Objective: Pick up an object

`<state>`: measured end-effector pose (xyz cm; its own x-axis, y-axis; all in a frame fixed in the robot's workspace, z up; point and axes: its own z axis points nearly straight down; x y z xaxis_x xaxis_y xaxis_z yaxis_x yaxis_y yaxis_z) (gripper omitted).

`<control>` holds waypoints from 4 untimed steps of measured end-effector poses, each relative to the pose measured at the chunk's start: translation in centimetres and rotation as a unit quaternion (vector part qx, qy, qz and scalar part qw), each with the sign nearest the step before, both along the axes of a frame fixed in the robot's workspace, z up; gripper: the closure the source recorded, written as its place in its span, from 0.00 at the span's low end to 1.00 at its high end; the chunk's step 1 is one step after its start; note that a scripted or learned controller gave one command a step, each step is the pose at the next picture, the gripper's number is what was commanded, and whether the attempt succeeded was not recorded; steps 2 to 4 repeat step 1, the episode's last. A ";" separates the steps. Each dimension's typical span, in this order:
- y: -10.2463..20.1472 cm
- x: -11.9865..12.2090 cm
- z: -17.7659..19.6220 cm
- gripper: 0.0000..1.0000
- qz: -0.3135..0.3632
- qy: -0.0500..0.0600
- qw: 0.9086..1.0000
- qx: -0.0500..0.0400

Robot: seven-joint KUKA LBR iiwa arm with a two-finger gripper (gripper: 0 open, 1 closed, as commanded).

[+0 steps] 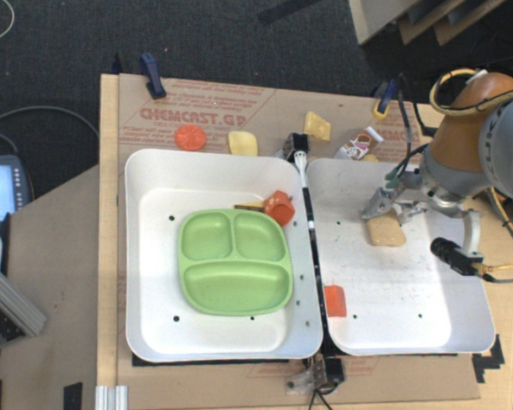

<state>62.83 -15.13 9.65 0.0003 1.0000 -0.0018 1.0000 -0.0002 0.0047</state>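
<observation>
The grey arm with its orange band reaches in from the right, and its gripper [393, 206] hangs low over the back of the right-hand shallow white bin [422, 336], just above a pale tan, bread-like lump [386, 233] lying on the bin floor. The metal fingers [379, 206] seem to be spread on either side of the lump's upper edge, close to it or brushing it, but from here I cannot tell whether they are apart or already closing, and nothing is lifted. That lump looks like the piece being tried for. To do this step well, I would judge the arm should settle straight down until the tips pass the lump's widest part, centred so both meet it together, then close gently, since a soft, rounded thing may squirm out sideways. A small orange-red block [335, 301] rests at the bin's left wall, well apart. In the left bin [140, 262] sit a green divided plastic tray [234, 263] and a small orange cup [280, 209].
</observation>
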 end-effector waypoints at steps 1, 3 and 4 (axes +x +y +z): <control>7.1 -0.4 9.5 1.00 0.004 -0.003 1.000 0.002; 7.1 -0.4 9.5 1.00 0.004 -0.003 1.000 0.002; 7.1 -0.4 9.5 1.00 0.004 -0.003 1.000 0.002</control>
